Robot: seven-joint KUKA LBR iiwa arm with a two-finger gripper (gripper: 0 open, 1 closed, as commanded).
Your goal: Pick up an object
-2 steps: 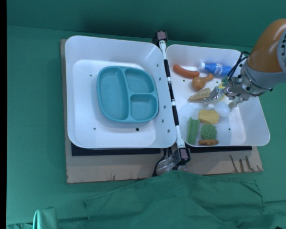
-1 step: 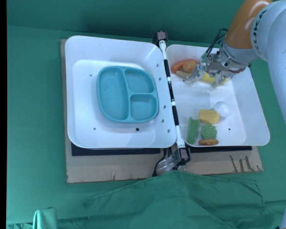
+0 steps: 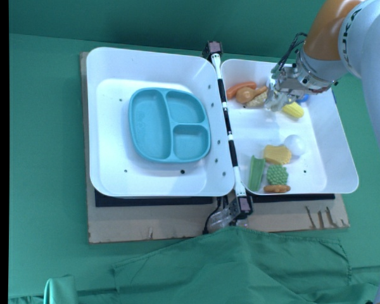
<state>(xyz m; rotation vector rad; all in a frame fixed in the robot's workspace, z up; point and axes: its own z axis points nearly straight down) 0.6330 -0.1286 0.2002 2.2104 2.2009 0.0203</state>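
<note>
In the right bin | gripper low over toy food | grip maybe hidden, cannot tell | go straight down, squeeze gently

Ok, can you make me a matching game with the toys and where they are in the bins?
Things:
1. blue divided plate
2. white egg
3. corn cob
4. green bean pod

Places:
A. right bin, beside the gripper
B. left bin, middle
C. right bin, near the divider, low
D. right bin, next to the yellow toy

Pairs: 1-B, 2-D, 3-A, 4-C
</note>
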